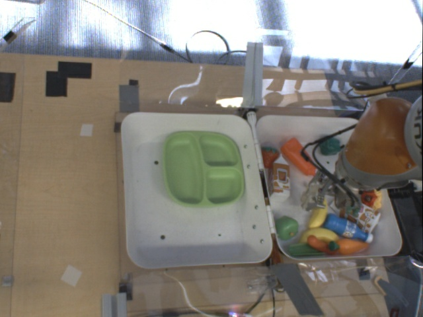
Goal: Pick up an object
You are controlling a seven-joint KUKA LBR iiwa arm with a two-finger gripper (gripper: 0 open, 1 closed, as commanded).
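Toys crowd the right bin: a yellow banana near the middle, a blue bottle just beside it, an orange carrot toward the back, a green ball at the front left corner. No single target is set, though the banana lies closest under the end effector, which hangs low over the heap, seemingly at or just above the banana's upper end. This looks like the descent before a grasp; next it needs to settle around one piece and close. Whether its fingers stand apart or together I cannot tell, and nothing is seen held. In the left bin lies a green divided plate, on the wooden tabletop.
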